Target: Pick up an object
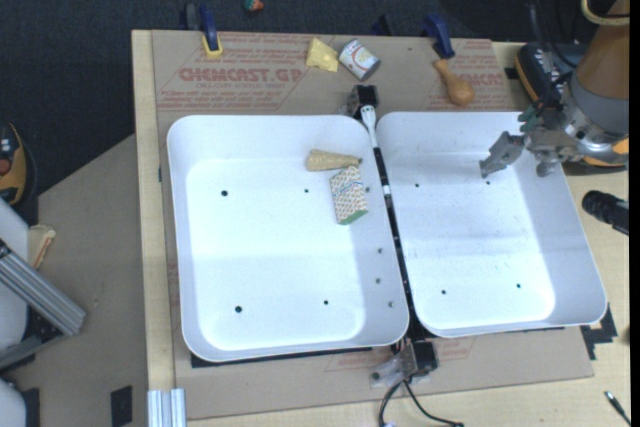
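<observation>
Two shallow white bins are sitting side by side on a cardboard-covered bench [250, 75], their inner rims meeting along a dark seam down the middle of the frame. Left bin [200, 315]: its lower half is lying bare, and two items are resting in its upper right part, a patterned green-and-white packet [348, 194] and, just above and touching it, a tan cone-shaped piece [331, 160], both near the seam. Right bin [560, 295]: its white floor is offering open room across the lower and middle portions. Gripper [497, 158]: hanging over the upper right part of the right bin, near the bin's far rim, reaching in from the right edge of the frame; its grey fingers are pointing left and down, nothing is showing between them, and whether they are parted or closed cannot be told at this size. Beyond the bins, on the bench's far strip, are lying a yellow wedge [322, 55], a small white box [359, 59] beside it, and a brown wooden-looking piece [453, 82].
</observation>
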### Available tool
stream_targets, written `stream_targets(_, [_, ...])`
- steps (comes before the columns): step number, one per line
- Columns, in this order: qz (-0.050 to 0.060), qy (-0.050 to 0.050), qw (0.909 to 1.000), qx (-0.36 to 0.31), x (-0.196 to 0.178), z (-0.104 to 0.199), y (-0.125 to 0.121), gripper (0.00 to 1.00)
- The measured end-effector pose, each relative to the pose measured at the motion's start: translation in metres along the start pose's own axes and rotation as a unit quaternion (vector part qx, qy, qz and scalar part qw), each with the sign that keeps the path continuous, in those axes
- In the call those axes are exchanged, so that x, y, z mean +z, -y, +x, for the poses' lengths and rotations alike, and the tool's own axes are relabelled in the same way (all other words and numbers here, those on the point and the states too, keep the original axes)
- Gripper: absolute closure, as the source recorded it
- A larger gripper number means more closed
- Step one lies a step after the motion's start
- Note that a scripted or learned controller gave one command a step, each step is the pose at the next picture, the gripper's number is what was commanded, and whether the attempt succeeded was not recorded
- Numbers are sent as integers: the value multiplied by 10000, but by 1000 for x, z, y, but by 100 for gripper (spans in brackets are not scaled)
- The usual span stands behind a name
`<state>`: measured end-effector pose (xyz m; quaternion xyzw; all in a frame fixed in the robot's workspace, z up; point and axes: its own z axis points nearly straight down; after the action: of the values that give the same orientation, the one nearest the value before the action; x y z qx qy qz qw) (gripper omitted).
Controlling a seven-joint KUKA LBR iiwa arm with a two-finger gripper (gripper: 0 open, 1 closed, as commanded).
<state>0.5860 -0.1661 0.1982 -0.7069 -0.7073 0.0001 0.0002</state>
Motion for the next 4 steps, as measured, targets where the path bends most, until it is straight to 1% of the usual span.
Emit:
stream_targets(1, [-15,5,10000,-5,-11,0,-1,100])
stream_targets(2, [-109,46,9999,1,-170,-27,-12,100])
stream_targets(3, [44,-15,10000,8,-82,-14,32,100])
stream_targets(4, [-32,25,10000,22,-131,-55,70,100])
